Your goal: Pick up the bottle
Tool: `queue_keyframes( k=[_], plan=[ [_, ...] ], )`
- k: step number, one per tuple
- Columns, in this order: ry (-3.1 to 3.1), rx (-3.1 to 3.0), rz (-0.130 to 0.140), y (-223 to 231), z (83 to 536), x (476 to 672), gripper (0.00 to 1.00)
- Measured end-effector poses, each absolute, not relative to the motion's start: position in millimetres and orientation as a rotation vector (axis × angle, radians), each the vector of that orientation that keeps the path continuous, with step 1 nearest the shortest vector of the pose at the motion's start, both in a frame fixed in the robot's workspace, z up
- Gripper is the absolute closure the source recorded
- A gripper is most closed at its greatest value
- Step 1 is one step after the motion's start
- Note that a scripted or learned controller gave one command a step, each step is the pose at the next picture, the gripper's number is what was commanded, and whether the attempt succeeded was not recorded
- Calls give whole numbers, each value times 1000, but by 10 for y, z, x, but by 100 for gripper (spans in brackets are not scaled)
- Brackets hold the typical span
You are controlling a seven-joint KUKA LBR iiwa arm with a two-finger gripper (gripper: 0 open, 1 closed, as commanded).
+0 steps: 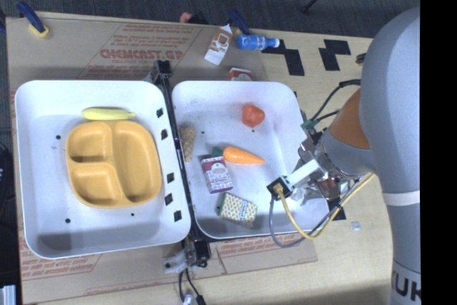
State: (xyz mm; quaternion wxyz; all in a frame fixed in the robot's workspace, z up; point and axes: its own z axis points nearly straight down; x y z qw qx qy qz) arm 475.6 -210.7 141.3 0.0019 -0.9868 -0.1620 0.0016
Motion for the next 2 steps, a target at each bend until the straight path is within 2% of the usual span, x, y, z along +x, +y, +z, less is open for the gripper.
queue_keyframes(
  k=[1,2],
  plan=[
    [-363,-3116,4,-2106,1700,4761,100],
    [-376,-3112,7,-1590,1841,4758,100]
  ],
)
